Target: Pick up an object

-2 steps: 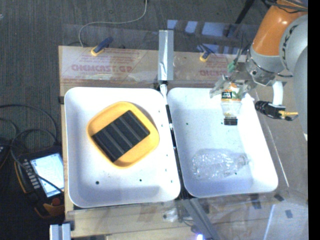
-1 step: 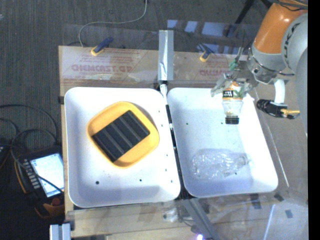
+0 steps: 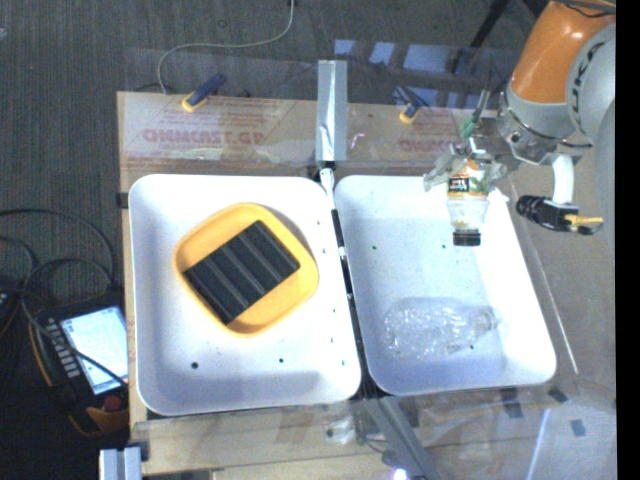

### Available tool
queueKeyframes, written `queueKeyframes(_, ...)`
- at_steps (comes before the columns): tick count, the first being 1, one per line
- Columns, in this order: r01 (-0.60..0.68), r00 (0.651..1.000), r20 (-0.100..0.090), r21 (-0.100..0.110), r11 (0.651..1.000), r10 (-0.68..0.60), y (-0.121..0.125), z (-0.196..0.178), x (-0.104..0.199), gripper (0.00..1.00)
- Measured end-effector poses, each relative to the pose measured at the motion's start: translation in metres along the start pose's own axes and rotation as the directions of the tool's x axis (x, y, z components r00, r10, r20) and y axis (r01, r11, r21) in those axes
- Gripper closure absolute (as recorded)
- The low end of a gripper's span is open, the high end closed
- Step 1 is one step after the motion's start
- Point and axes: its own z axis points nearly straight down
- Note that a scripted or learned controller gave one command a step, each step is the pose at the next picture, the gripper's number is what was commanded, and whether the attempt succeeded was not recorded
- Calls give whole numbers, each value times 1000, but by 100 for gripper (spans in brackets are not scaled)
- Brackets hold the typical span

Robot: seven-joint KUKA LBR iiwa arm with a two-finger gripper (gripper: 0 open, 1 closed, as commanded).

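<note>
My gripper (image 3: 465,175) hangs over the far edge of the right bin (image 3: 520,298). Between its fingers sits a small clear bottle (image 3: 467,206) with an orange label; it points downward, and its black cap (image 3: 467,236) is at the low end. The bottle seems to be lifted off the bin floor. A crumpled clear plastic bottle (image 3: 435,328) lies on its side in the near part of the right bin. In the left bin (image 3: 160,368) rests a yellow rounded object with a black ribbed top (image 3: 246,267).
A metal divider strip (image 3: 330,118) runs between the bins at the back. Blue and yellow clamps (image 3: 203,91) sit on the far board. The arm's orange band (image 3: 550,58) is at the upper right. A handheld device with cables (image 3: 80,343) lies left of the bench.
</note>
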Motion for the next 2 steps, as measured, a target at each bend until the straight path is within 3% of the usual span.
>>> queueKeyframes(2, 0, 1000, 0, 2, 1000, 0, 0, -17, 0, 100)
